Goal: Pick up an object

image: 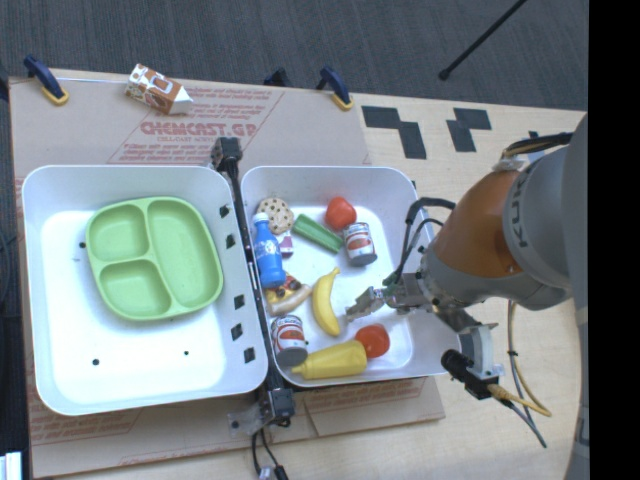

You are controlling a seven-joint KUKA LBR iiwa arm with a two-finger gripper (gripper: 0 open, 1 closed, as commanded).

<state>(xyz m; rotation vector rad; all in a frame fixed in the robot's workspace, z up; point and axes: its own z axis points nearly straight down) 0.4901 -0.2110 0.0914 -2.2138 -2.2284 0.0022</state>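
Banana lies lower centre of frame in the right bin, between a blue bottle and a red tomato. Your pincer hovers just right of it; whether it is open or closed, you cannot tell. Likely light, stiff plastic, smooth and slippery. Take it across the narrow middle, not along the curve.

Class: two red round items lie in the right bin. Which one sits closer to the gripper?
The red ball by the yellow bottle, just below the gripper. The other red ball lies at the bin's far side.
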